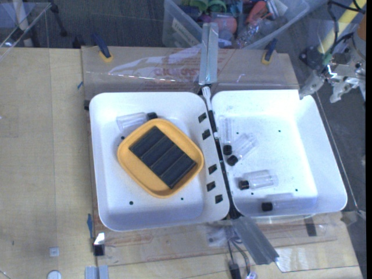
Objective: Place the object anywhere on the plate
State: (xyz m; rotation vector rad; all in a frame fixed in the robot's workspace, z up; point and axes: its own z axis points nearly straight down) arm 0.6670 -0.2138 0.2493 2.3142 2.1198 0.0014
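Pale wood of the bench [40, 156] runs along the near edge, and on it sit the two white bins side by side. Nearest in the right bin [325, 156] is a small black cap [267, 206], and just beyond it a clear vial [256, 181] lies on its side. Farther back, close to the divider between the bins, two more clear vials [239, 146] lie near each other.

In the left bin [104, 202] sits the yellow plate [131, 170], its middle covered by a dark ridged panel [163, 154]. I cannot tell whether that panel is part of the plate or a separate thing laid on it. One more vial, the capless vial [131, 121], lies just beside the plate's far-left rim, on the bin floor rather than on the plate.

Farther off, past the right bin's far corner, the gripper [336, 79] hangs clear of both bins. Whether it is wide or narrow cannot be told at this size, and nothing is seen held in it.

Farthest back stands a clear tub [232, 7] of coloured odds and ends.

As I judge it, the task is barely under way: every loose vial rests on a bin floor, so choosing one, grasping it, carrying it over and setting it on the plate all remain
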